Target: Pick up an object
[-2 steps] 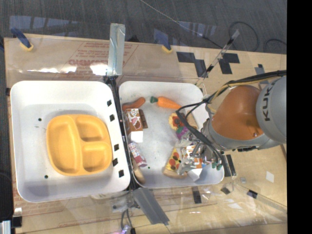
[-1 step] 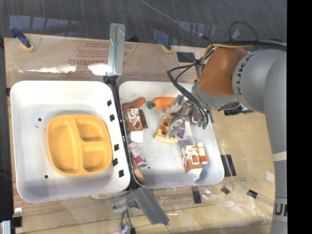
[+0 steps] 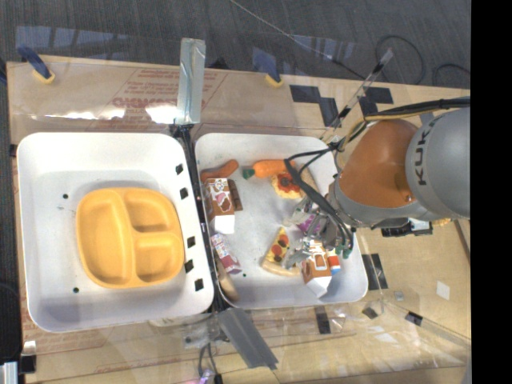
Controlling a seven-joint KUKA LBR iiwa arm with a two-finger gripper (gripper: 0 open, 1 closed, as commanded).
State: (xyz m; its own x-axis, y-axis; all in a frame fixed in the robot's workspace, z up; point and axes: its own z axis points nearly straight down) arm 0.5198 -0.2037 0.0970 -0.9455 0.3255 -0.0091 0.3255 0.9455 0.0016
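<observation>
At the near edge of the right bin (image 3: 240,294), the gripper (image 3: 310,242) hangs low over a tight cluster of toys, and the tangle of cables and metal around it hides its tip, so I cannot tell whether it is released or clenched, or whether it has anything in its grasp. Directly beneath it lie a small carton (image 3: 318,269) with red, white and blue panels and a pizza slice (image 3: 278,251), a flat wedge with a pale crust rim; these seem the likeliest candidates for the pick. The risk is crowding: the two pieces lie touching or nearly so, hence a closing grasp could catch an edge of both, or nudge the thin, smooth wedge aside instead of lifting it. The carton sits close to the bin's near wall, which may block one side of the approach. Further in, a second pizza piece (image 3: 285,186) lies beside an orange carrot (image 3: 270,167), tapered and glossy, and a brown sausage (image 3: 220,170), rounded and likely to roll. Along the dividing wall sit a printed packet (image 3: 221,196) and a slim wrapper (image 3: 225,254), both flat and slick-looking. The left bin (image 3: 40,294) holds a yellow divided tray (image 3: 128,234), moulded plastic with rounded compartments, well apart from the arm.
</observation>
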